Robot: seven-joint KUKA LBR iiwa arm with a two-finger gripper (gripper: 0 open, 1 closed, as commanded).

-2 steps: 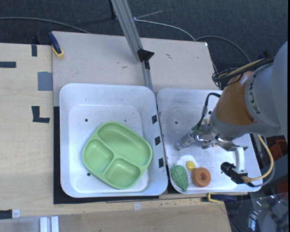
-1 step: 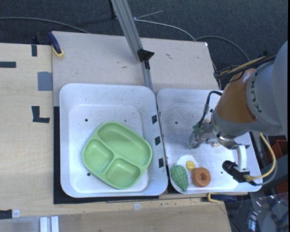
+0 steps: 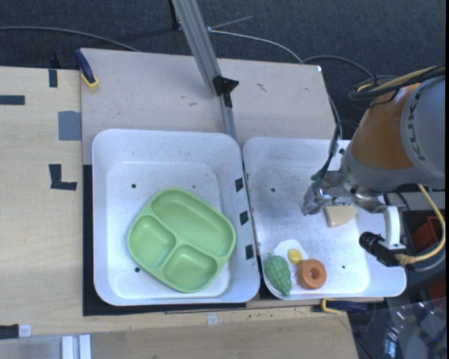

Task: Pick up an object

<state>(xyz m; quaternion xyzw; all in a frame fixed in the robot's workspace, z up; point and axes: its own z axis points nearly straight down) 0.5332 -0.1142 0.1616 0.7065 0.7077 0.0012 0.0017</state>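
Observation:
My gripper (image 3: 312, 205) hangs over the middle of the right bin (image 3: 284, 163), its tip pointing left and down. A tan block (image 3: 339, 216) lies just right of the gripper, partly under the wrist. At the bin's front edge sit a green bumpy vegetable (image 3: 278, 274), a small yellow piece (image 3: 294, 257) and an orange ring-shaped toy (image 3: 311, 274), all resting around a small white dish (image 3: 284, 248). The left bin (image 3: 112, 155) holds a green divided plate (image 3: 182, 238). Nothing shows between the gripper's tips from this angle.
A grey metal pole (image 3: 202, 43) slants across the bench behind the bins. The raised divider (image 3: 243, 200) between the two bins runs just left of the gripper. Bare bin floor lies left of and behind the gripper.

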